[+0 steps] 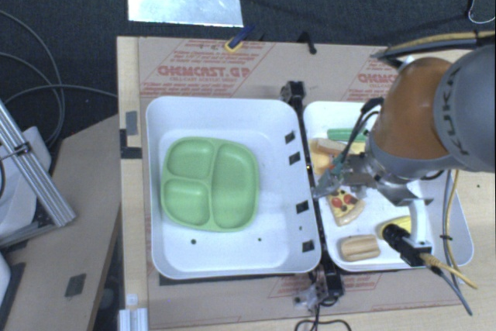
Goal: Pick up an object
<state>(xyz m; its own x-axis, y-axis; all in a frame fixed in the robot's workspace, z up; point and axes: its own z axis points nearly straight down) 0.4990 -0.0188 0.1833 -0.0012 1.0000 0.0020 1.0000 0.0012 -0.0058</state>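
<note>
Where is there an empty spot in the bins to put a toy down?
The left bin has bare white floor all around the green divided plate, widest along the front edge and the right wall. The right bin is crowded: the claw hovers over the pizza slice, with the bread roll nearby.
</note>
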